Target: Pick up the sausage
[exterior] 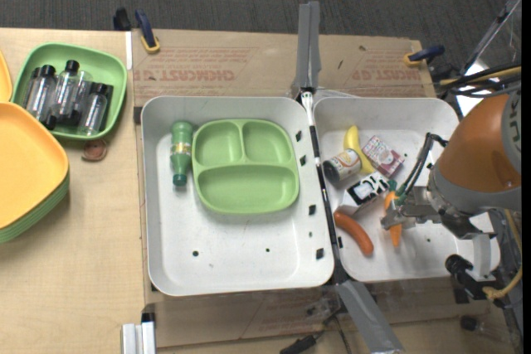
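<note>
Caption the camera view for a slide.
Gripper hovers over the right bin near a carrot; the sausage lies beside it.

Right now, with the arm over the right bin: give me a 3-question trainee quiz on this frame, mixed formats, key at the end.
1. True or false: the sausage lies in the right bin.
2. Multiple choice: what sits in the left bin beside the green bottle?
A. a stack of orange plates
B. a green divided plate
C. a yellow banana
3. Fill in: the tool hovers just to the ___ of the sausage in the camera view.

Key: 1 true. 2 B. 3 right. The sausage lies on the bin floor, not in the tool.
</note>
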Robot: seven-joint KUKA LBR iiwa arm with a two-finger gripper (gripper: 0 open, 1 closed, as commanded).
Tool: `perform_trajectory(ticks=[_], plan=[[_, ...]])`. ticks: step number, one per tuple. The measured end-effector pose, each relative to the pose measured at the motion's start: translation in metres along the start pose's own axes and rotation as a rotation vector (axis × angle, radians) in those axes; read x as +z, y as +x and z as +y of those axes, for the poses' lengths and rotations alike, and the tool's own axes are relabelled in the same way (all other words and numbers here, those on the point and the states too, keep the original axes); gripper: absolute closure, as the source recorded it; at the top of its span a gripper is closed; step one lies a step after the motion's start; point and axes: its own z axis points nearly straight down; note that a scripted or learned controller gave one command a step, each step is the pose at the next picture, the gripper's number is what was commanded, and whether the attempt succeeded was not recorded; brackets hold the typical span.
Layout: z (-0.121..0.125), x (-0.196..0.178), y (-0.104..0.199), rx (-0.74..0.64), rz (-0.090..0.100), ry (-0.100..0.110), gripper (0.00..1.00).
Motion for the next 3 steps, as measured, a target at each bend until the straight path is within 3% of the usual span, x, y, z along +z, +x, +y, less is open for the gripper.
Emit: perform_trajectory(ticks=[1, 2, 3], plan=[[0.0, -0.008, -0.001, 0.003, 0.0, 0.001, 1.0], [0.031, 0.009, -0.014, -0.148, -0.001, 0.0, 1.0], [0.06, -0.091, 0.048, -0.155, -0.002, 0.001, 1.0]])
